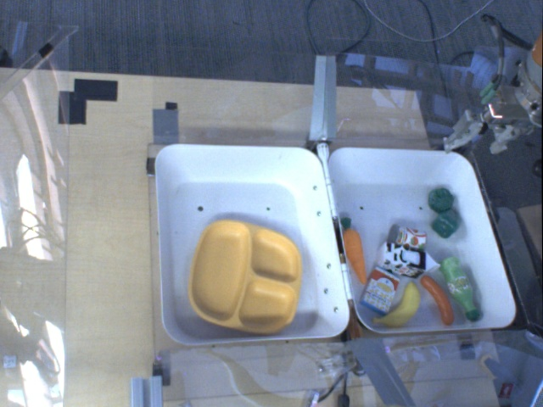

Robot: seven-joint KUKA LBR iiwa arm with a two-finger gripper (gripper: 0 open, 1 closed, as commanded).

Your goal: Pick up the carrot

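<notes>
The carrot [354, 254], orange with a small green top, lies lengthwise against the left wall of the right bin [382, 166], its top pointing to the back. My gripper [481, 137] hovers outside that bin, past its back right corner and far from the carrot. Its two fingers are spread apart with nothing between them.
The right bin also holds two dark green pieces [442, 210], a black-and-white carton [405, 251], a small juice box [381, 293], a banana [404, 306], an orange-red sausage-like piece [437, 299] and a green bottle [459, 285]. A yellow sectioned plate [246, 275] lies in the left bin [178, 185].
</notes>
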